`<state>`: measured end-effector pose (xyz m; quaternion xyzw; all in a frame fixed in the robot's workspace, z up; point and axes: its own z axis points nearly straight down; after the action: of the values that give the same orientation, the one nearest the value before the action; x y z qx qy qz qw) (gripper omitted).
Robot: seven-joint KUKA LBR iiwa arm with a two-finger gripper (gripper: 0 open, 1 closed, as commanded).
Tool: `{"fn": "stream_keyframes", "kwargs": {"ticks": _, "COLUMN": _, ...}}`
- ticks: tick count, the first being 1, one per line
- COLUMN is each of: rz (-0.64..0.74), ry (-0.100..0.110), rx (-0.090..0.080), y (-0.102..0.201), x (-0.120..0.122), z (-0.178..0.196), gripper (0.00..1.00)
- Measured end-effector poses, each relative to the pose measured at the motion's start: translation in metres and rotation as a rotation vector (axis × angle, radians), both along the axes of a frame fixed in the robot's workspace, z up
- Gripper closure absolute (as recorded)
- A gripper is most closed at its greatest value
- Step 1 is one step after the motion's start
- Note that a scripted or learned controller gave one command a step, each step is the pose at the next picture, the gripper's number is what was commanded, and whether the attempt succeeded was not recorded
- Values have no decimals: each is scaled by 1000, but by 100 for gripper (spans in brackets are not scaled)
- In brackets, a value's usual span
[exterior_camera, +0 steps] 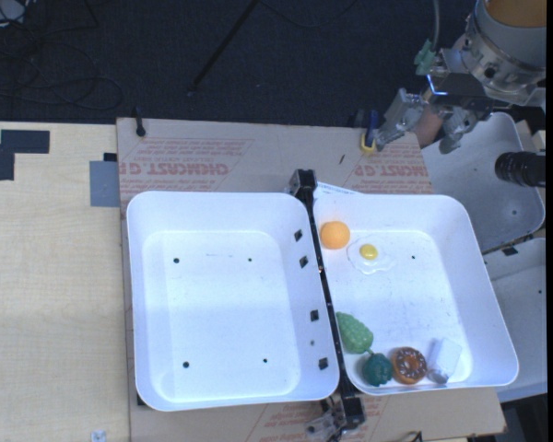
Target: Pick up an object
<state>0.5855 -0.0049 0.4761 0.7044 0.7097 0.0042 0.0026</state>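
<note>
My gripper (430,125) hangs at about one o'clock in the view, above the cardboard sheet (258,159) and just beyond the far rim of the right bin (479,274). Its two fingers (398,118) are spread apart with nothing between them; one reaches toward ten o'clock near a small yellow-and-blue piece (369,139) on the cardboard, the other sits toward three o'clock of it. Everything I could pick lies in the right bin. An orange ball (335,235) rests at the bin's eleven o'clock, close against the divider, and a fried-egg toy (370,254) lies just beside it toward four o'clock. Along the near edge, around six o'clock, a light green leafy piece (354,331) sits by the divider, with a dark teal round object (378,369) just at its five o'clock. A chocolate donut (408,365) touches or nearly touches the teal object on its three o'clock side, and a pale white block (445,357) lies next to the donut. The left bin (147,247) sits alongside at nine o'clock.
</note>
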Motion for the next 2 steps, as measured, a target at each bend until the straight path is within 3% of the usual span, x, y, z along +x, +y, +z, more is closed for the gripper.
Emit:
{"fn": "stream_keyframes", "kwargs": {"ticks": 1, "rz": -1, "ry": 6, "rx": 0, "y": 37, "x": -77, "z": 66, "gripper": 0}}
{"fn": "stream_keyframes", "kwargs": {"ticks": 2, "rz": -12, "ry": 18, "rx": -4, "y": -24, "x": -39, "z": 1, "gripper": 0}}
